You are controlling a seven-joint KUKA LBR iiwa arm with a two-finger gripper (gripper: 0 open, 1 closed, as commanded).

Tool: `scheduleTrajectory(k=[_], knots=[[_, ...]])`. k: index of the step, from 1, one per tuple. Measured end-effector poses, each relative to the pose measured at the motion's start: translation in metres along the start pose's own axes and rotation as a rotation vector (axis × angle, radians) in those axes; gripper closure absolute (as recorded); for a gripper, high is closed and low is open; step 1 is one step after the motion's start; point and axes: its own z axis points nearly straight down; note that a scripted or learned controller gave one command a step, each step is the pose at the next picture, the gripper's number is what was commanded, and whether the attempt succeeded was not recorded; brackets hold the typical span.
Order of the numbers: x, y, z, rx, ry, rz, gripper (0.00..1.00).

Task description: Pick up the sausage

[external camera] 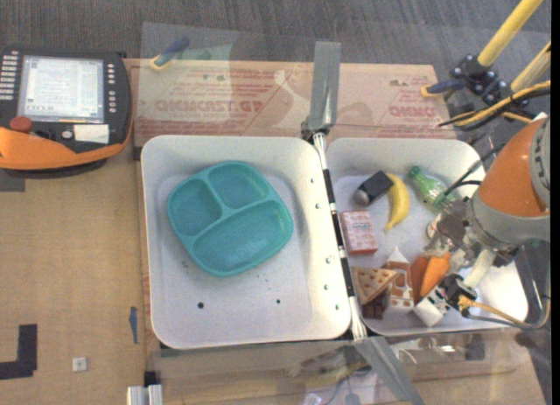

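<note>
A robotics lab: teach pendant, bench bins, carpet floor, yellow tripod legs.

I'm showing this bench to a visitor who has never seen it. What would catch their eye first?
Most likely the teal divided plate, lying alone in the left bin. Next comes the clutter of toy food in the right bin, with a yellow banana near its middle and a green bottle beside it. The grey and orange arm leans in over that bin's right side.
</note>
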Motion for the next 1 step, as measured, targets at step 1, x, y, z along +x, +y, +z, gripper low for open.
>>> scheduleTrajectory(k=[1], knots=[[0.0648,-0.0845,-0.1579,0.009,-0.007,0.042,1.00]])
